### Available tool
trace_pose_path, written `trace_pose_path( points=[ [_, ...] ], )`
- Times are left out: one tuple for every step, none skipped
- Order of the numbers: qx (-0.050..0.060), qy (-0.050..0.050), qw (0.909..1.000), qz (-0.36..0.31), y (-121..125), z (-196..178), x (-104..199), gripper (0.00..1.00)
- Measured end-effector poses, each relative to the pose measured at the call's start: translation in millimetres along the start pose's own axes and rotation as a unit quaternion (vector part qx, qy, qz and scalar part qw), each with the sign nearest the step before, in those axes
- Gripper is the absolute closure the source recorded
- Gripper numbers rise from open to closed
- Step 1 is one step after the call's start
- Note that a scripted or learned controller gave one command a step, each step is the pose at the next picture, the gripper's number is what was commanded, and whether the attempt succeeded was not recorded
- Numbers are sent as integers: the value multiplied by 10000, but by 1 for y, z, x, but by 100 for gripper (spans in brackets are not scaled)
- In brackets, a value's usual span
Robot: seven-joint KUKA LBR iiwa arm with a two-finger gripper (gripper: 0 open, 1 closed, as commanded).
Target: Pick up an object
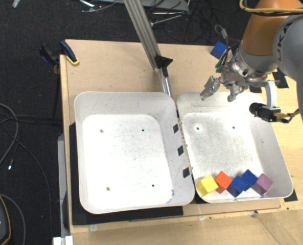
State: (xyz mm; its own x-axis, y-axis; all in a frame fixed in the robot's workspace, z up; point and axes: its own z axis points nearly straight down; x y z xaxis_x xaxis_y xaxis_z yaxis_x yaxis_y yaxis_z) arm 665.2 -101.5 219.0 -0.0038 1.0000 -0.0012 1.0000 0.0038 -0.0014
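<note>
Four small cubes sit huddled in the near corner of the right-hand shallow white bin [263,137]: a yellow cube [207,185], an orange cube [223,180], a blue cube [242,182] and a pale purple cube [263,184], the neighbours touching or nearly so. Well apart from them, over that bin's far rim, hangs the grey two-finger gripper [220,91], its jaws spread open with nothing between them. The left-hand white bin [90,106] lies alongside on the tan wooden tabletop [110,65].
</note>
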Motion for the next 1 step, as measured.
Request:
trace_pose_path(
  points=[
    [25, 14, 10000, 14, -75, 7, 37, 0]
  ],
)
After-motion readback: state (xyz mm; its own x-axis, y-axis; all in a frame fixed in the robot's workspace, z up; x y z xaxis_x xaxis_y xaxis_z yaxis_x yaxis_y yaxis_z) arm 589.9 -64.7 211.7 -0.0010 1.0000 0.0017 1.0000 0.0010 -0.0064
